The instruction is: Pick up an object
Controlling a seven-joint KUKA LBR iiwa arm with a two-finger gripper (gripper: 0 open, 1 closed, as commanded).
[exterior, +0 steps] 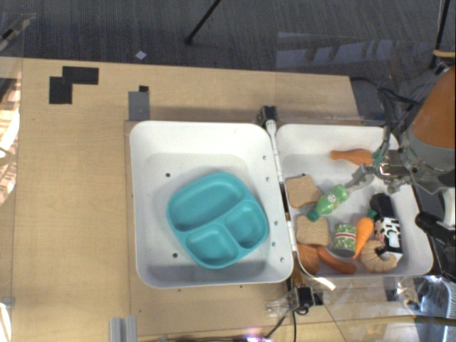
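Note:
The right bin holds a heap of toy food. In it are two bread slices, a green bottle, a green can, a carrot and a red sausage. An orange drumstick-shaped piece lies at the back, and a black-and-white carton lies at the right. My gripper hangs over the right bin's middle right, just right of the bottle's top and below the orange piece. I see nothing held in it.
The left bin contains a teal divided plate. A ridge separates the two bins. The arm's orange band and cables sit over the right bin's far right corner. Black marks lie on the bench at the far left.

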